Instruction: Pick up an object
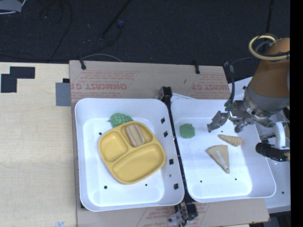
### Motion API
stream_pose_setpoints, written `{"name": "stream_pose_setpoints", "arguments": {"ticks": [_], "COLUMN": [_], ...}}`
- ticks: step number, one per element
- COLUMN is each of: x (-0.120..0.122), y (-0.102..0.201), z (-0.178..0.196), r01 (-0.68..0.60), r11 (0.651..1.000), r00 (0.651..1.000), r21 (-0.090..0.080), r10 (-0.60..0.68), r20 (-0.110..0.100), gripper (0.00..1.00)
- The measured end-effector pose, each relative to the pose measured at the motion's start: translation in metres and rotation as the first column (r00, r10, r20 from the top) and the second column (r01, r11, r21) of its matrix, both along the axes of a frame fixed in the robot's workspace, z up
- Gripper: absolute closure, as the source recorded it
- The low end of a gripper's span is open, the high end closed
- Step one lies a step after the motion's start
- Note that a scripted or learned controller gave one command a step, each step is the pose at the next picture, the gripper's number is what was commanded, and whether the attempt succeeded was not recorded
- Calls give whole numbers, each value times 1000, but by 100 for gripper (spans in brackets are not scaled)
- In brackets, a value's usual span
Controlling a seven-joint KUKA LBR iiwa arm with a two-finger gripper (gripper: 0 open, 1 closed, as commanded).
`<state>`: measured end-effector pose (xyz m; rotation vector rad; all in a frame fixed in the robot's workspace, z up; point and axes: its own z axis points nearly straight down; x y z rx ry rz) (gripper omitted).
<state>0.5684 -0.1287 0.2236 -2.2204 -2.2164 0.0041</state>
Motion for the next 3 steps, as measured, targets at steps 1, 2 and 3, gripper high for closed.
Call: {"name": "stream_pose_setpoints", "arguments": {"ticks": [1, 2, 3], "x": [0, 1, 1], "y": [4, 8, 6], "z": [-63, -125, -112], "r01": [-2, -1, 3], "r11": [1000, 1000, 1000], "r00": [1000, 1000, 1000], "r21": [1, -1, -1], "r10": [2, 1, -3], "r20": [-2, 2, 3], "gripper": [0, 0, 100]}}
